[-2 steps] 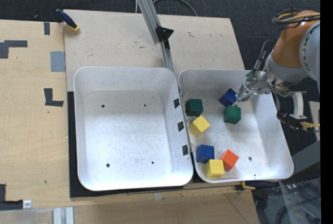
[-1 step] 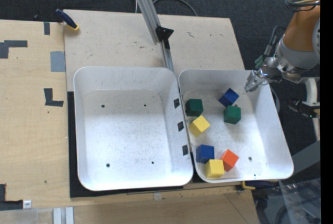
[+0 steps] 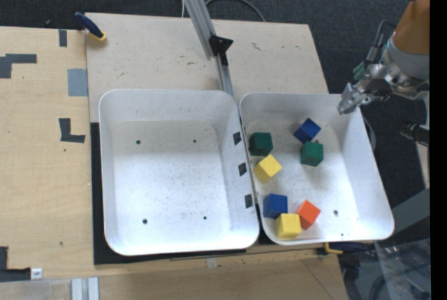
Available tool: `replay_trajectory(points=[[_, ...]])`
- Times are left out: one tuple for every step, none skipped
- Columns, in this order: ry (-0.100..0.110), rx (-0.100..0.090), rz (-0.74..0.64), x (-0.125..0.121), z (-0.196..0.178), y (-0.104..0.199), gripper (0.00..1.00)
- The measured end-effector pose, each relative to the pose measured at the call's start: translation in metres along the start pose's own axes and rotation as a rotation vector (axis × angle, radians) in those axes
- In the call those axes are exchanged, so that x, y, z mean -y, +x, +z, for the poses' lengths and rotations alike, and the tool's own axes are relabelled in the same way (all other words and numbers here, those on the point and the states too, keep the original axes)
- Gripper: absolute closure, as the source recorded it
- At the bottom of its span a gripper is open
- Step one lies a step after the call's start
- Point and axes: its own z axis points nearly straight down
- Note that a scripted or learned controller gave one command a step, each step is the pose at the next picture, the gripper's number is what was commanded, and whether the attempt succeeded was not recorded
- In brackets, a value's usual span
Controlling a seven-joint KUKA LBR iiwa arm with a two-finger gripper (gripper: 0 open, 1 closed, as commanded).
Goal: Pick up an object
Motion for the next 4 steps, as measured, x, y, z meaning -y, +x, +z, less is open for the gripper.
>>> replay_trajectory(points=[[0.0,0.0,0.0,-0.001,-0.043,0.0,1.0],[0.007,-0.003,-0.003,0.021,-0.03,0.05,1.0],[0.007,-0.003,-0.004,0.035,-0.014,0.103,1.0],[0.006,-0.003,-0.006,0.055,-0.016,0.161,1.0]])
